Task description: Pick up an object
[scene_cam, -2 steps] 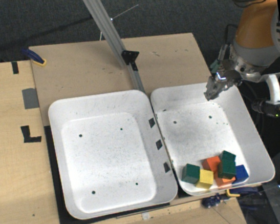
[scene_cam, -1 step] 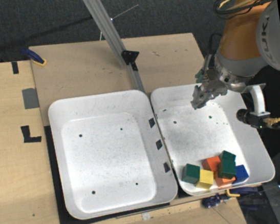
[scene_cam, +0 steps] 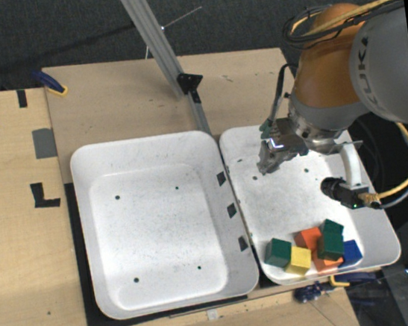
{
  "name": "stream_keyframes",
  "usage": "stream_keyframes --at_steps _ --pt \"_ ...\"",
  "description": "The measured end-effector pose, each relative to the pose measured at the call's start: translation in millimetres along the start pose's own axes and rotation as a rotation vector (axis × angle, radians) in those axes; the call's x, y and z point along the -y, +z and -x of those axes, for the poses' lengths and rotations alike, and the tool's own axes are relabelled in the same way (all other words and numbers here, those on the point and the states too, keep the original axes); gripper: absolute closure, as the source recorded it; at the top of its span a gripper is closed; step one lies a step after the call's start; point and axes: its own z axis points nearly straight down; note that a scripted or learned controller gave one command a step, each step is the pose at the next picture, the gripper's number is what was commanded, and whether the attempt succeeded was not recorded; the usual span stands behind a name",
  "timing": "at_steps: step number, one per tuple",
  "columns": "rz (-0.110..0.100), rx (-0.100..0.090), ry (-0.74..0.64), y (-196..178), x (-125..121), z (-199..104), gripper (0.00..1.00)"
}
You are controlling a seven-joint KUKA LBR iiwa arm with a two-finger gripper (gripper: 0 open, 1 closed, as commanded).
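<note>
My gripper (scene_cam: 270, 161) hangs over the upper left part of the right bin (scene_cam: 270, 202), pointing down and to the left; nothing shows between its fingers. A cluster of small blocks lies in the bin's near right corner, well below the gripper: a green block (scene_cam: 278, 252), a yellow block (scene_cam: 300, 259), an orange block (scene_cam: 309, 238), a dark green block (scene_cam: 333, 237) and a blue block (scene_cam: 350, 251). The blocks touch or overlap one another.
The left bin (scene_cam: 100, 173) sits beside the right one. A slanted metal pole (scene_cam: 161, 48) crosses the bench behind the bins. A black cable plug (scene_cam: 337, 190) hangs off the arm over the right bin's right side.
</note>
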Motion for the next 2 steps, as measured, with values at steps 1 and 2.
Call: stream_keyframes --at_steps 1,2 --pt "0.000 0.000 0.000 13 9 -51 1.00" --pt "0.000 0.000 -0.002 12 30 -108 1.00"
